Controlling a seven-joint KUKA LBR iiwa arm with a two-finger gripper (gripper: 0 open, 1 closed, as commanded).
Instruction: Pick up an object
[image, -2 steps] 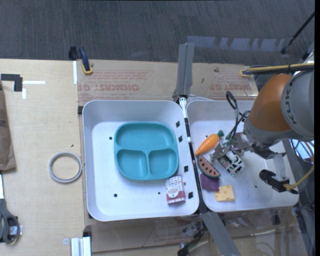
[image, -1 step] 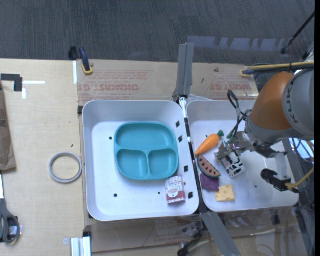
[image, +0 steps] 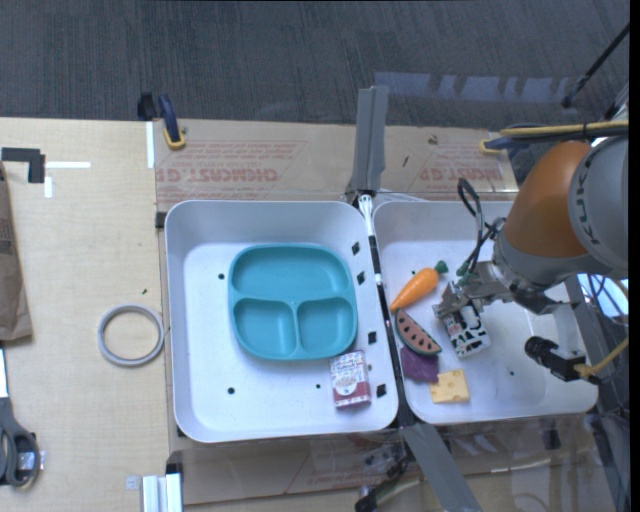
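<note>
The right bin holds an orange carrot, a watermelon slice, a purple piece and a yellow cheese wedge. My gripper hangs low over the middle of this bin, just right of the watermelon slice and below the carrot. A small black-and-white object lies at its fingertips; whether it sits between them is unclear. In the left bin rests a teal divided plate and a small red-and-white carton.
The grey arm with its orange band comes in from the right over the right bin. A black divider separates the bins. A tape ring lies on the bench left of the bins, and scissors lie at the lower left.
</note>
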